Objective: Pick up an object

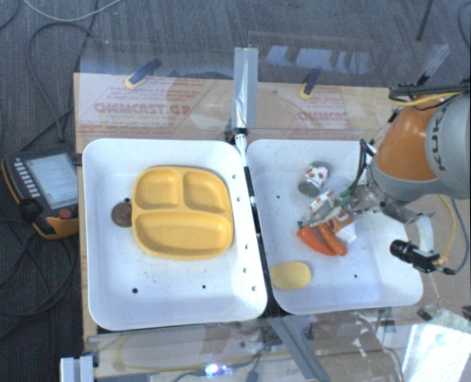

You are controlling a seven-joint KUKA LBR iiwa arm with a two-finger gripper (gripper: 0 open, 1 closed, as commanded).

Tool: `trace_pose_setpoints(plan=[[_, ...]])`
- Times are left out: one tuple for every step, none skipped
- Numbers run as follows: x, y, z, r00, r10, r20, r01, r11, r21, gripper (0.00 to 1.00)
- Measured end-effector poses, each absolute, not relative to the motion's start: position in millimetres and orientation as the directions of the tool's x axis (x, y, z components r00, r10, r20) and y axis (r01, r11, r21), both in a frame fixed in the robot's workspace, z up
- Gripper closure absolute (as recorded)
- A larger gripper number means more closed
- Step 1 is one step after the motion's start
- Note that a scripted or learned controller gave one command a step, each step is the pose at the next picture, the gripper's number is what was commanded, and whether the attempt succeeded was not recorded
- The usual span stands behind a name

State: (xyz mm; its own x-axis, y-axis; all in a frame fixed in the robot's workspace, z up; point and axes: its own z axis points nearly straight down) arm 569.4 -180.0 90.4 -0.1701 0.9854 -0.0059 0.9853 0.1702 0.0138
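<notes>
Orange carrot (323, 240) partly under hand (333, 208), fingers unclear

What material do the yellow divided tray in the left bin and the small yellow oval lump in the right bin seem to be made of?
The yellow divided tray looks like moulded plastic: rounded compartment walls, even colour, faint sheen. The small yellow oval lump looks matte and smooth, perhaps foam or soft plastic; the view leaves that open.

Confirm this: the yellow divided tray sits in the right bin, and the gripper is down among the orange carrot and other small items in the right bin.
Not quite. The camera view shows the yellow divided tray in the left bin, not the right one. The rest holds: the gripper is down by the orange carrot in the right bin.
</notes>
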Motion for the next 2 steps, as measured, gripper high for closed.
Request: trace_pose_setpoints(plan=[[570.0,-180.9,100.6,-0.169,0.986,-0.006,0.986,0.169,0.015,1.00],[614.9,-140.7,203.4,0.071,0.997,-0.002,0.997,-0.071,-0.003,1.00]])
